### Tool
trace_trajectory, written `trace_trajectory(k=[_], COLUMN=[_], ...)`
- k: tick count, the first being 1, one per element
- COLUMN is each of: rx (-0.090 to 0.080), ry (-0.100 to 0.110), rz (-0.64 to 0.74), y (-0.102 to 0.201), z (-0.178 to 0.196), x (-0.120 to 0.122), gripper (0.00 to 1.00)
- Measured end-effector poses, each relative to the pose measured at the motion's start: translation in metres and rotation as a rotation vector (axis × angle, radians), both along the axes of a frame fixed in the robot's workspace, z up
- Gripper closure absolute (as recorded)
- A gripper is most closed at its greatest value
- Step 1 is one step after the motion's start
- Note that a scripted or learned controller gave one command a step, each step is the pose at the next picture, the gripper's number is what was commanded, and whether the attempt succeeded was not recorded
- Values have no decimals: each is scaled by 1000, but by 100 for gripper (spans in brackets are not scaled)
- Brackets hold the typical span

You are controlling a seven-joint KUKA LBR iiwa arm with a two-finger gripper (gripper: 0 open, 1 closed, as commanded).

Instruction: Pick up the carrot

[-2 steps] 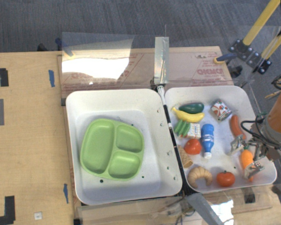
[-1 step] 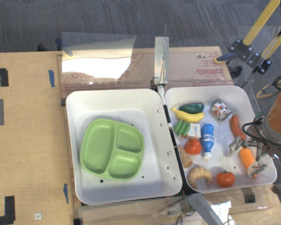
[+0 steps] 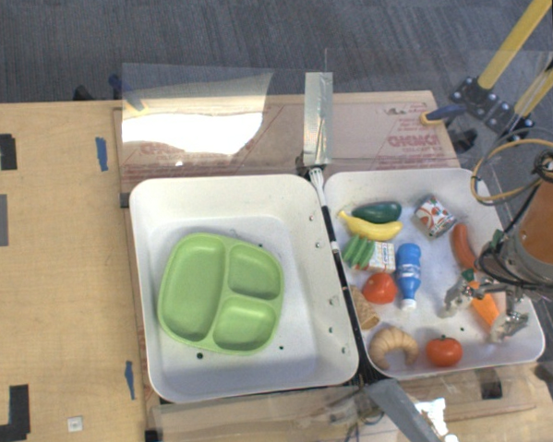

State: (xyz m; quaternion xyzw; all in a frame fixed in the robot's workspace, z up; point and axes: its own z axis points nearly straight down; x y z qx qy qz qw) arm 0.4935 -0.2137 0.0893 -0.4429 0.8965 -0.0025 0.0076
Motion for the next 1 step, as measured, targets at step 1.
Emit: trace_trajectory(k=[1], rx=[1], ry=[3], rz=[-64], y=[-5], z=[0], x=[-3], gripper=[0])
